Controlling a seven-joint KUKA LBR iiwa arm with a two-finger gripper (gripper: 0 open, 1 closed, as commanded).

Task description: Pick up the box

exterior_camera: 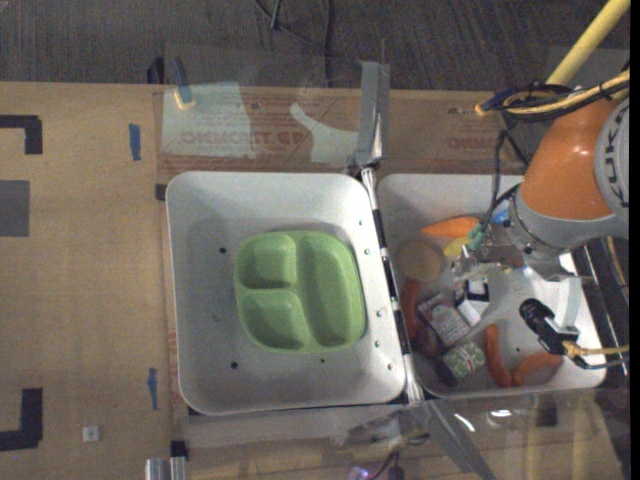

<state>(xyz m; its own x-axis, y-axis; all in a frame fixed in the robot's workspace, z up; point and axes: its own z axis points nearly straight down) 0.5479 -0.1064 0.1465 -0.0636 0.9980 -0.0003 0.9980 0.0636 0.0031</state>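
Note:
The box (pixel 443 319), small and dark with a pale label, lies tilted in the right bin (pixel 400 196) near its middle. My gripper (pixel 473 271) hangs low over that bin, just up and to the right of the box, close to it. Nothing shows between the gripper and the box. The arm's grey wrist and orange band (pixel 565 173) come in from the right and hide part of the bin's right side.
Around the box lie an orange carrot (pixel 450 228), a beige round piece (pixel 420 261), a red sausage (pixel 410 303), a green packet (pixel 462 360) and two orange-red sausages (pixel 497 354). The left bin (pixel 200 218) holds a green divided plate (pixel 298 290).

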